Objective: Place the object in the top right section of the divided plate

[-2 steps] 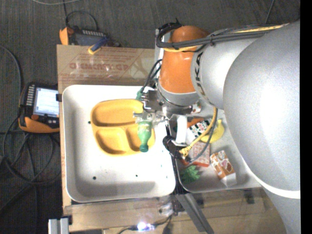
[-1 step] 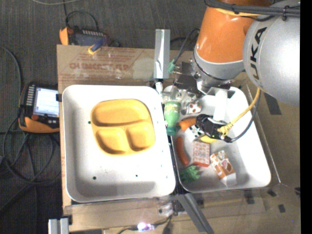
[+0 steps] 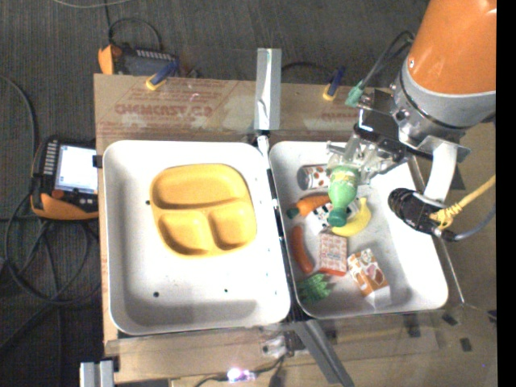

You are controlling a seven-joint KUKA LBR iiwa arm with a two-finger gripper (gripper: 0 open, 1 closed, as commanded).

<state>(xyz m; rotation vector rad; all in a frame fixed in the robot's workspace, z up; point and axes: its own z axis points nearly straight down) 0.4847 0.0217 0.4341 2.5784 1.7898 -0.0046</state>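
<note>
Over the right bin (image 3: pixel 439 297), gripper (image 3: pixel 352 168) fingers look clamped on the green bottle (image 3: pixel 342 192), lift it clear of the clutter, then carry to the yellow divided plate (image 3: pixel 205 208), top right section.

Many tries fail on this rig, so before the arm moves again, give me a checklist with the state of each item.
1. Green bottle between the fingers of the gripper: cannot tell; the bottle sits right under the gripper, but the grip itself is hidden.
2. Bottle lifted off the right bin: cannot tell; it overlaps the banana in this view.
3. Yellow divided plate in the left bin, sections free of items: ok.
4. Top right section of the plate reachable: ok, nothing covers it.
5. Other items near the bottle (carrot, can) that could get dragged along: not ok, they crowd close.
</note>
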